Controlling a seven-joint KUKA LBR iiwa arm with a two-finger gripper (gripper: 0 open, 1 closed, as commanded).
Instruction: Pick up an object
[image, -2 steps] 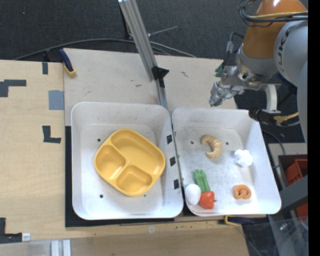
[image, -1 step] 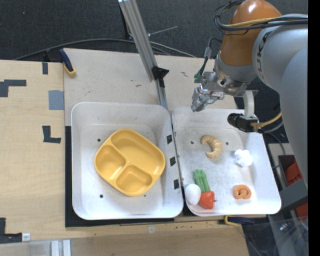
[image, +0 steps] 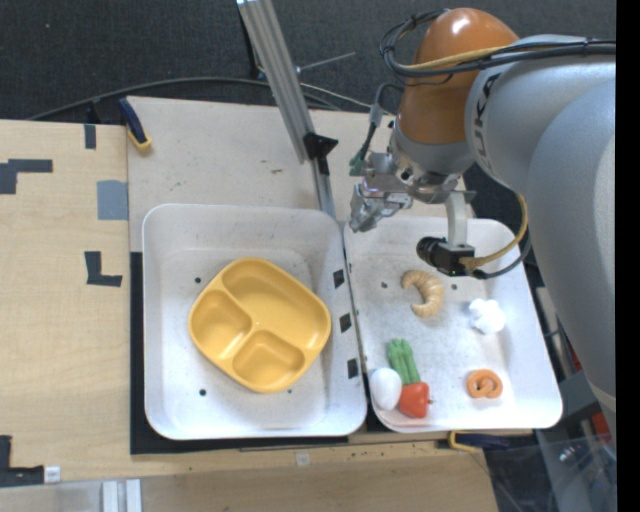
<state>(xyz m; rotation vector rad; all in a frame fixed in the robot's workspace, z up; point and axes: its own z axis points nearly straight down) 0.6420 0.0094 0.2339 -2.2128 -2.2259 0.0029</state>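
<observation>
Jaws (image: 362, 215), state unclear, hover over the right bin's (image: 520, 400) far-left corner, above a curved croissant (image: 426, 292).

The gripper (image: 366, 213) hangs over the upper left corner of the right bin (image: 520, 395), near frame centre. Below it lie a croissant (image: 426, 292), a white lump (image: 488, 316), an orange ring (image: 484, 384), and a radish (green-topped) (image: 408, 384). A yellow divided plate (image: 260, 324) sits in the left bin (image: 165, 300).
</observation>
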